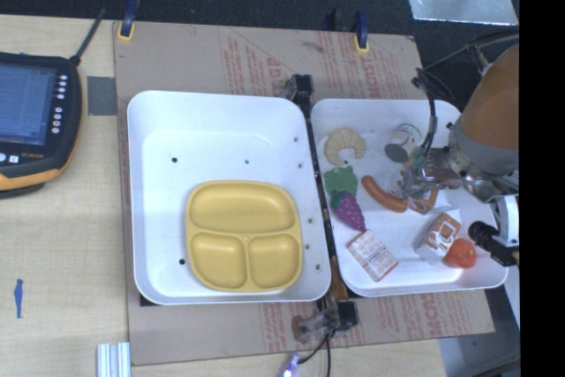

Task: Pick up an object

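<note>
Camera view: gripper (422,181) indistinct over sausage (385,194), arm (491,115) cropped.

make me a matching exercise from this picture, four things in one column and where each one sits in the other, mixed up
Things:
1. yellow divided tray
2. croissant
3. sausage
4. tomato

Places:
A. right bin, near the front right corner, beside a small carton
B. left bin, towards its front
C. right bin, middle, just left of the gripper
D. right bin, near the back left, behind the green leafy piece

Pairs: 1-B, 2-D, 3-C, 4-A
</note>
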